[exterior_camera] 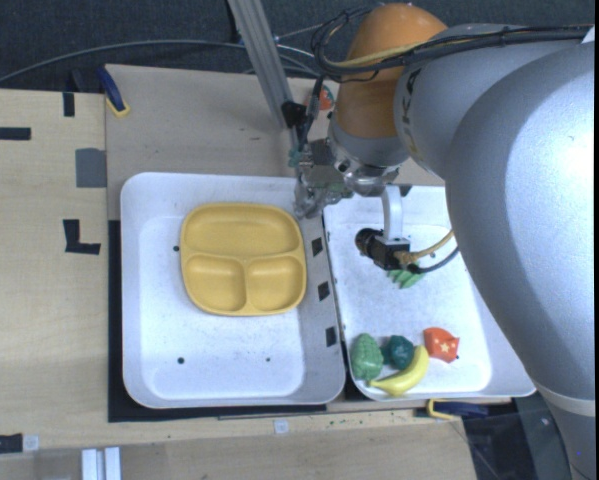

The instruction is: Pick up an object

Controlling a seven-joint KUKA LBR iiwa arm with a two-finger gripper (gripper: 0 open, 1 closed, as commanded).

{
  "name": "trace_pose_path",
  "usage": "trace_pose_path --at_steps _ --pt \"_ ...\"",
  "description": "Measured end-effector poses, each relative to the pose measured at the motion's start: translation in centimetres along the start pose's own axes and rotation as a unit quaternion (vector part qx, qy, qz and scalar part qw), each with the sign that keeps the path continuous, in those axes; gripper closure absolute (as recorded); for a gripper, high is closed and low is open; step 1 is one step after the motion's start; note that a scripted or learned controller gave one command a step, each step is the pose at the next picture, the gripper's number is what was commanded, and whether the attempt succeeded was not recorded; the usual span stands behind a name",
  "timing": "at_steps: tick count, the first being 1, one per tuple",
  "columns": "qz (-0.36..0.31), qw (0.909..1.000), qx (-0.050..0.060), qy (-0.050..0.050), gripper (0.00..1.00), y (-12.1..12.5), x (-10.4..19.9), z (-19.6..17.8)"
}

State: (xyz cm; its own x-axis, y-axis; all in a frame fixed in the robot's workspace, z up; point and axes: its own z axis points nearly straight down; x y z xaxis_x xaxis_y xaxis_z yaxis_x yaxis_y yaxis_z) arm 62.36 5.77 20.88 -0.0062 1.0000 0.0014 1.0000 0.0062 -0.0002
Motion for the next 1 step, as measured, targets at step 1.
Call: trace_pose_path --at_steps 1 --pt "0.001 1.0 -0.001 0.0 1.0 3.8 3.17 -0.38"
